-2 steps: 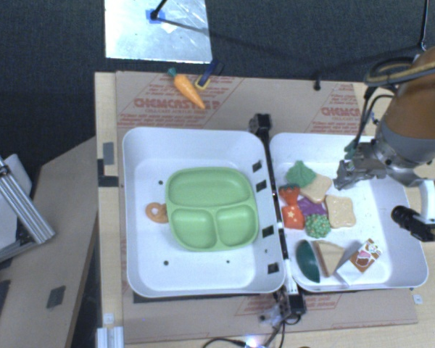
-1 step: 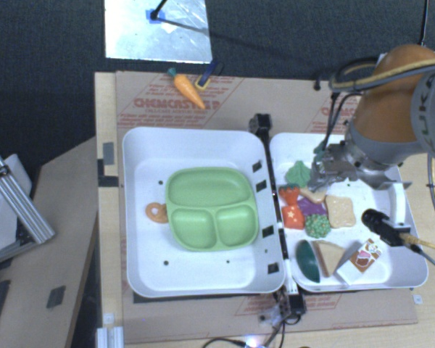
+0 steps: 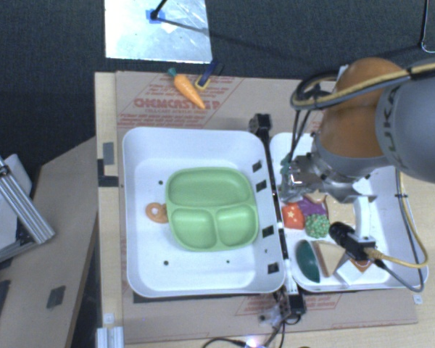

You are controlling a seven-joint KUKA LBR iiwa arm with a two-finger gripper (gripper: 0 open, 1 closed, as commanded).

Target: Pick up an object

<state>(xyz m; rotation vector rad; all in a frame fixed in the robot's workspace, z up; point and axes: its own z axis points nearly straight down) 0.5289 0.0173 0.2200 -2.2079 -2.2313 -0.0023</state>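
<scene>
Above the right bin (image 3: pixel 391 281), claw (image 3: pixel 296 178) over toy foods (image 3: pixel 308 220); whether it grips cannot be told.

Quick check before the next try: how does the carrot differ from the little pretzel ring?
The carrot is long, tapered and bright orange with a green tip; the pretzel ring is a small, duller orange loop with a hole. The carrot lies on the cardboard behind the bins; the ring lies in the left bin, beside the green tray. Both lie flat, away from the arm.
</scene>
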